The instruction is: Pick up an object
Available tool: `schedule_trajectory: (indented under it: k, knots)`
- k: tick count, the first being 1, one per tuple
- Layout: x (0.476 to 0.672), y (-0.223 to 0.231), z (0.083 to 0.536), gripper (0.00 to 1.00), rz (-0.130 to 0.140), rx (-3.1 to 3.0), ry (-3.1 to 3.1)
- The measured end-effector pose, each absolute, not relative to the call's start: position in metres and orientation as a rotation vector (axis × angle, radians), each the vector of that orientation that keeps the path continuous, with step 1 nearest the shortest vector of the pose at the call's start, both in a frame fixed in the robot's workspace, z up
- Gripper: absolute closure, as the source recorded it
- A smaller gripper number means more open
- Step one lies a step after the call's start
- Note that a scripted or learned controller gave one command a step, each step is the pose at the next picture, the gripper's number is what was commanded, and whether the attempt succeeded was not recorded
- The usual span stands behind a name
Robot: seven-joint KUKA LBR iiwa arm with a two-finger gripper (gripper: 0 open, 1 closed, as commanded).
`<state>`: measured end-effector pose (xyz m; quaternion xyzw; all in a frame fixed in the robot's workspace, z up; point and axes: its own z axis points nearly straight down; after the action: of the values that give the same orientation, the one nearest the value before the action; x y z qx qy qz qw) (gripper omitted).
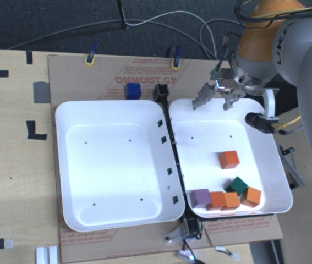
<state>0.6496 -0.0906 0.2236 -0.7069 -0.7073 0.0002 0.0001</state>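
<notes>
My pincer (pixel 215 99) hangs spread and bare over the right bin (pixel 266 164)'s twelve-o'clock rim, so the blocks, the orange cube (pixel 229 159) included, remain unpicked.

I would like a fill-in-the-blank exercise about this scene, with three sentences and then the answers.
1. All the blocks in the bins lie in the ____ bin, as the camera sees it.
2. The single orange block lies apart from the others, and the block at the left end of the front cluster is ____ in colour.
3. The gripper hangs above the far rim of the right bin, with its fingers ____ and nothing between them.

Missing words: right; purple; open
</notes>
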Motion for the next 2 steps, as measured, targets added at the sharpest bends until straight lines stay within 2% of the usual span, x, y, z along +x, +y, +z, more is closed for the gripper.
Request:
schedule_trajectory:
  k: [1,2]
  knots:
    - [0.568,-0.148,0.201,0.00,0.005,-2.227,-2.213]
    - [0.538,-0.157,0.104,0.00,-0.003,-2.222,-2.225]
